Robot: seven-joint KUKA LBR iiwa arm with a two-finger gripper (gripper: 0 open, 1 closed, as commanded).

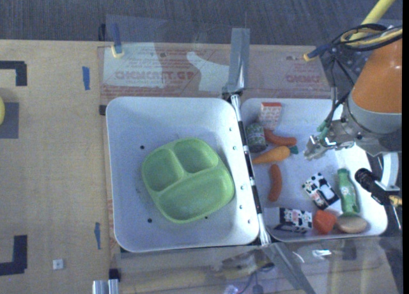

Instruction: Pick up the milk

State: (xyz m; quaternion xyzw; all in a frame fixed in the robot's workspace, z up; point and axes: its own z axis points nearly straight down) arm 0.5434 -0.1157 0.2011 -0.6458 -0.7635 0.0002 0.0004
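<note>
Two small black-and-white cow-patterned milk cartons lie in the right bin (377, 219). One carton (319, 191) is near the middle right and the other (294, 218) lies on its side by the front wall. My gripper (317, 146) hangs over the right bin's middle, above and slightly left of the nearer-centre carton and apart from both. A white carton with a red label (271, 114) stands at the bin's back.
The right bin also holds a dark can (255, 137), a carrot (271, 154), two sausages (275, 183), a green bottle (346, 190), a red piece (324, 222) and a tan piece (351, 225). A green divided plate (187, 179) sits in the left bin (121, 158).
</note>
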